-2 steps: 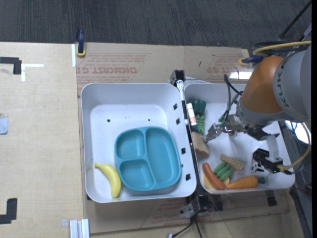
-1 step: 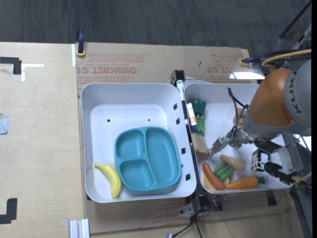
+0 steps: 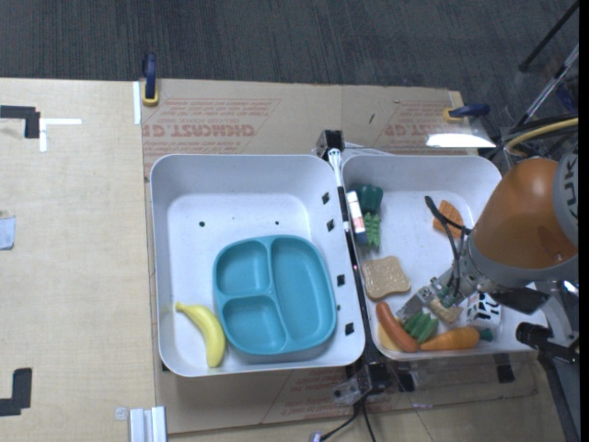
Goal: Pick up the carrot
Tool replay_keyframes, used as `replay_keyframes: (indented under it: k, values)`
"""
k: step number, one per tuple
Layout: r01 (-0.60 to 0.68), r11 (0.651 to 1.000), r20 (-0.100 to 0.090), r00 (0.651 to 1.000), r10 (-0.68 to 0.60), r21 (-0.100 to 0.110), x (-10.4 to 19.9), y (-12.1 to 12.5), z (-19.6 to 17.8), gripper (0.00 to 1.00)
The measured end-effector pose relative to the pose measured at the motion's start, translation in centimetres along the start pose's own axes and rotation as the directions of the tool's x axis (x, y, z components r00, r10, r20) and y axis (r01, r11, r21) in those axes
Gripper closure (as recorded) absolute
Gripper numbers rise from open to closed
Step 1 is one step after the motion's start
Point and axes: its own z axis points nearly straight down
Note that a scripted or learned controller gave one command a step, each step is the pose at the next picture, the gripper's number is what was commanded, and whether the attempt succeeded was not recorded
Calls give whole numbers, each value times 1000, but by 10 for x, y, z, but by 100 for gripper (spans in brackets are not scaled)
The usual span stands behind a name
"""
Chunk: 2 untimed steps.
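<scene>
**Carrot low in the right bin, gripper just above it**

I see the carrot lying on its side near the front wall of the right bin, at about five o'clock on the bin floor, its green top pointing toward three o'clock. A red sausage-like piece sits just beside its tip at nine o'clock, with a small green item between them.

The gripper hangs just above the carrot, toward eleven o'clock, and I cannot tell from here whether it is apart or together, or whether it has anything.

My read on the carrot: it looks like a plastic toy, so light, stiff, smooth and likely to slip or roll. I would take it across the thick middle of the body, jaws set crosswise to its length, clear of the tapered tip and the neighbours. The slice of bread lies well out of the way at ten o'clock.
</scene>
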Motion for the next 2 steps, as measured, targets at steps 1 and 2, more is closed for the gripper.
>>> replay_keyframes:
  k: [1,2]
  values:
    - [-64,998,0,998,64,-1,16,10,1,0]
    - [-94,996,5,996,94,-2,-44,-24,-105,0]
